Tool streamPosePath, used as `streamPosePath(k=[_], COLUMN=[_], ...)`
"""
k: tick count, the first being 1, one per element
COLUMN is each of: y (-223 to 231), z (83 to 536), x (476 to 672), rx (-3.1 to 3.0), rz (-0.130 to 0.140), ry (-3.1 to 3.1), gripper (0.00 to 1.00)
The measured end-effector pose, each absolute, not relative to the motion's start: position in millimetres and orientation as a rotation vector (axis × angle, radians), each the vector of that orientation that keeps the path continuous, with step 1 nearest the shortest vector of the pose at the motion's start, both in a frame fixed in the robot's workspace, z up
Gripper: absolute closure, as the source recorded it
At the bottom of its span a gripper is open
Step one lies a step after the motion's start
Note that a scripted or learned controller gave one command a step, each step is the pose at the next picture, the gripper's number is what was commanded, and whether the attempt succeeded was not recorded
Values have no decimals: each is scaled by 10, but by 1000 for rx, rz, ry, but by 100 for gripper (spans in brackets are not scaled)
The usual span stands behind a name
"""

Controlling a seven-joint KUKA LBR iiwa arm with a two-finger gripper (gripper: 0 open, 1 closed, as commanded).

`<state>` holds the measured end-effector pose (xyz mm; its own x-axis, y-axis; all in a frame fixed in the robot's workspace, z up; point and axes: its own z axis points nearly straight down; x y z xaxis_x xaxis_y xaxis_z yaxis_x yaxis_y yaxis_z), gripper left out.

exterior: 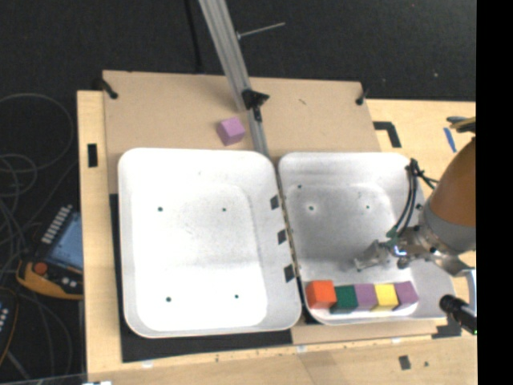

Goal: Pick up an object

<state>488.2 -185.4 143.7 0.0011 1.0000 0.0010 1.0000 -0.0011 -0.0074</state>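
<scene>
You will find five blocks in a row along the right bin's (337,171) near wall: orange block (322,293), green block (345,297), purple block (365,295), yellow block (386,295), second purple block (405,293).

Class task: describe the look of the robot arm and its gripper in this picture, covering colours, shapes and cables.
The arm has a rounded orange band above a grey wrist section. Dark cables loop down its side. The gripper is grey metal, small and angular, with a bluish-white glint near its base.

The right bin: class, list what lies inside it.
Inside the right bin, along its near edge, sits a row of blocks: orange, green, purple, yellow, purple. The arm covers the bin's right side, so that part stays unknown.
</scene>
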Motion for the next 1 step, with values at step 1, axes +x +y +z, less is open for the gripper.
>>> streamPosePath(k=[1], y=[-969], z=[1332], x=[5876], rx=[-2214], rz=[-5], ry=[-2236], gripper=[0])
